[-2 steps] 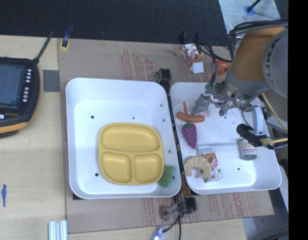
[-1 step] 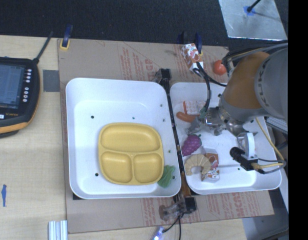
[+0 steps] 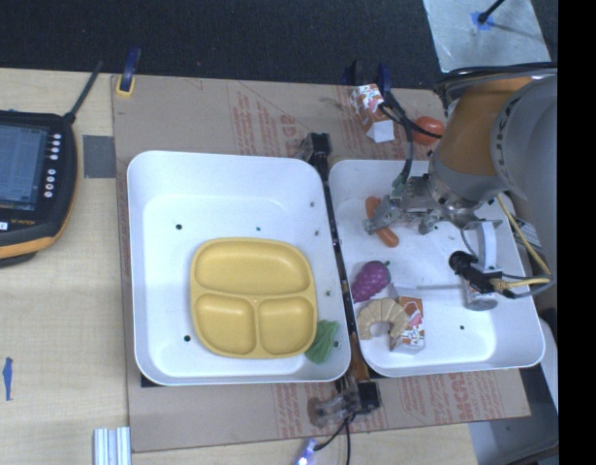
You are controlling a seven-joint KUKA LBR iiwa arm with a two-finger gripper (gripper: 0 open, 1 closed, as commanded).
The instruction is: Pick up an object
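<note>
camera view: the gripper (image 3: 406,213) sits low in the right bin (image 3: 511,352) near its back-left corner, beside an orange carrot (image 3: 373,204); whether it grips, i cannot tell. purple grapes (image 3: 370,279), a croissant (image 3: 380,316) and a small carton (image 3: 411,323) crowd the left wall; the bin's right half lies open.

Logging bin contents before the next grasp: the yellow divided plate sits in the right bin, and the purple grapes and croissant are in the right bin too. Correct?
Not quite. The camera view shows the yellow divided plate in the left bin, not the right one. The purple grapes and croissant are in the right bin, as you said.
</note>
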